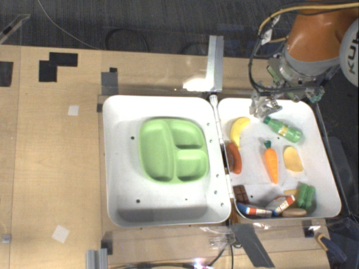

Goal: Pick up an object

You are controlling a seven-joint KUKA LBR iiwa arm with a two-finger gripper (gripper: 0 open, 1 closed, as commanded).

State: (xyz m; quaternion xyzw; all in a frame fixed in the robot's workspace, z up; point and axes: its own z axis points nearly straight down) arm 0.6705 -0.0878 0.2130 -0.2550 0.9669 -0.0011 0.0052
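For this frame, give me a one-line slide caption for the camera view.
Gripper hovers over the right bin's far edge beside a green bottle; the left bin holds a green tray.

Chunky KUKA arm [322, 35], big rounded orange band up top, grey metal wrist below, yellow and black cables looping off the left side

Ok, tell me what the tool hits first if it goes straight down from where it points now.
Probably the cap end of the green plastic bottle, lying just beside the tool in the right white bin; depth is unclear, so it may meet bare bin floor instead.
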